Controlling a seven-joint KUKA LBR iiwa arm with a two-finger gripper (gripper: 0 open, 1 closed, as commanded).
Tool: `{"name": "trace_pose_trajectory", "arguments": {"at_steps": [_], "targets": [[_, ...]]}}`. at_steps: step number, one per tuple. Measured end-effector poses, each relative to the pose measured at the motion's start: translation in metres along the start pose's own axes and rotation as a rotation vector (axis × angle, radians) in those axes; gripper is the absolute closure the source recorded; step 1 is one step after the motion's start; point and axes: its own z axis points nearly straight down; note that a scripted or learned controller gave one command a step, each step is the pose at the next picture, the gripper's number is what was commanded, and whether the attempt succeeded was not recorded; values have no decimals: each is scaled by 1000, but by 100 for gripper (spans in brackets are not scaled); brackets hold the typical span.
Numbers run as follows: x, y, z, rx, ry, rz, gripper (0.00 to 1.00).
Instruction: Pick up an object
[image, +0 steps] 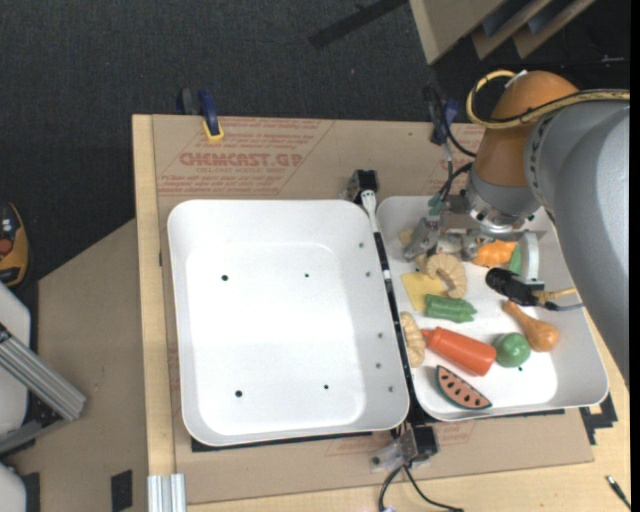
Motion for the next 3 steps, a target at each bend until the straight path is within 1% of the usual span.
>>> {"name": "trace_pose_trajectory", "arguments": {"at_steps": [1,2,3], "targets": [[-2,-3,-9,3,-3,1,100],[76,9,-111,-51,-4,-11,100],[72,3,-225,-50,-6,-5,100]]}}
